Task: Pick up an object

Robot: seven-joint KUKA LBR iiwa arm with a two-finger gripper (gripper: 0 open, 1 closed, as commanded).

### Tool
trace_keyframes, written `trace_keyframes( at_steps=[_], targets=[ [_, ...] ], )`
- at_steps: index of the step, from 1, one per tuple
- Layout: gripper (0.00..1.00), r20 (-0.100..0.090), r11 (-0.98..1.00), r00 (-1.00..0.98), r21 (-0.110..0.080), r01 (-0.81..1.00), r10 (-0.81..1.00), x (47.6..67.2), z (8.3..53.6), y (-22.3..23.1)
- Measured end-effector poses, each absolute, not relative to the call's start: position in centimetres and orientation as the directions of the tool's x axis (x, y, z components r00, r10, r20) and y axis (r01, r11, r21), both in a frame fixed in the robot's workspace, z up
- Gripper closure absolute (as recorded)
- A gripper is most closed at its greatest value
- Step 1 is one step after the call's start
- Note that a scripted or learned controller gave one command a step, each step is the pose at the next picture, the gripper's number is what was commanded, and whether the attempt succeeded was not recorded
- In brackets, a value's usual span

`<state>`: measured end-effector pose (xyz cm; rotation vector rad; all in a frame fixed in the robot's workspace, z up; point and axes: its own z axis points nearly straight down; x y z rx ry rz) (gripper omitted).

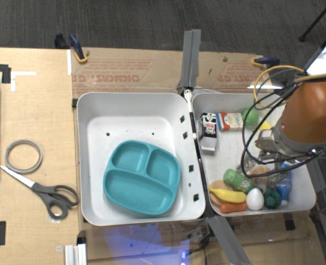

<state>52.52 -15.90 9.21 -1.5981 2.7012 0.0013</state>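
The arm (309, 112) is mostly a fat rounded orange section with a grey collar under it. Black and yellow cables (268, 87) loop loose off its side, and thinner black wires tangle below the collar.

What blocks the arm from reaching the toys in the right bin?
Nothing separate stands in the way. The arm hangs right over the right bin, its cables draped above the banana, egg and neighbouring toys, hiding some.
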Motion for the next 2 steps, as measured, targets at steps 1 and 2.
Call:
trace_keyframes(
  at_steps=[1, 2],
  targets=[
    [0.00, -0.008, 0.485, -0.485, -0.011, -0.874, -0.874, 48.9, 9.5, -10.3],
    [1.00, -0.023, 0.483, -0.483, -0.035, -0.875, -0.875, 49.7, 10.8, -10.2]
  ],
)
